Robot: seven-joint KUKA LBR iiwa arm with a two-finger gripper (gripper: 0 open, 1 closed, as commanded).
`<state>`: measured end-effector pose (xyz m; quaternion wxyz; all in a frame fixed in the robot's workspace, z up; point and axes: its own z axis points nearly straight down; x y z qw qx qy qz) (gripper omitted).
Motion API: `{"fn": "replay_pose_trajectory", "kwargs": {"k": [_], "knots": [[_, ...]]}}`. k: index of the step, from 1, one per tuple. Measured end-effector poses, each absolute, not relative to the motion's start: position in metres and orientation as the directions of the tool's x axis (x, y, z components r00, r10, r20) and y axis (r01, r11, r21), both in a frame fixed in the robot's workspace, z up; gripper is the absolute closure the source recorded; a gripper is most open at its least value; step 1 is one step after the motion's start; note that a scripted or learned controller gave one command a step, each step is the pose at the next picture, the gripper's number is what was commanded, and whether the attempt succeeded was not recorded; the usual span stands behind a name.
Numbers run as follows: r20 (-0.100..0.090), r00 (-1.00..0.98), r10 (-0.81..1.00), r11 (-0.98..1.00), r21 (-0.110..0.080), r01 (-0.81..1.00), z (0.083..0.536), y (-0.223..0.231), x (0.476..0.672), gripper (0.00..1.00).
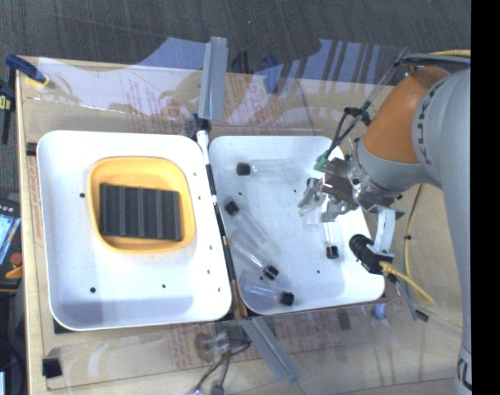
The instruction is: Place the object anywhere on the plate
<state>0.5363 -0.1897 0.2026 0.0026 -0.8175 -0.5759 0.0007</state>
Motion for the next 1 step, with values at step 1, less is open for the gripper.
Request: {"fn": "replay_pose_trajectory", "kwargs": {"k": [1], "knots": [[0.001, 0.185, 0.983, -0.185, -0.002, 0.983, 0.2765, -0.1425, 0.5488, 1.00]]}}
